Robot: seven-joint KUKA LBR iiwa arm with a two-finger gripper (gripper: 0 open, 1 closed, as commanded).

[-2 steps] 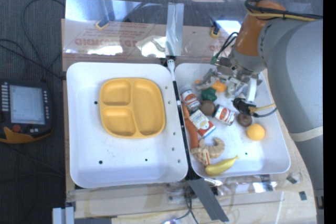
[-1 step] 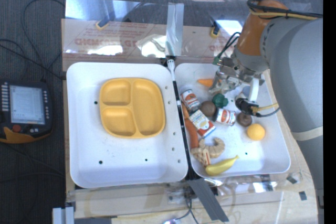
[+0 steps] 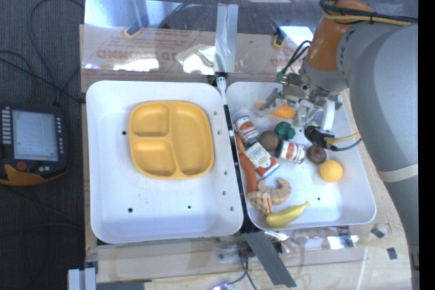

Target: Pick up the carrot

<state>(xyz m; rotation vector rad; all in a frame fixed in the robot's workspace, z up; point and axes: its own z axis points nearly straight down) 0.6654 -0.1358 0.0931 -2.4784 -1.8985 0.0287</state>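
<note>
Robot lab, teach pendant, bench bins

Plate in left bin; carrot in right bin.

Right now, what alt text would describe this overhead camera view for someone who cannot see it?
A grey robot arm's end effector hangs over the right bin, far from the carrot lying along that bin's left wall among a banana, an orange and cans. The left bin holds a yellow divided plate.
</note>
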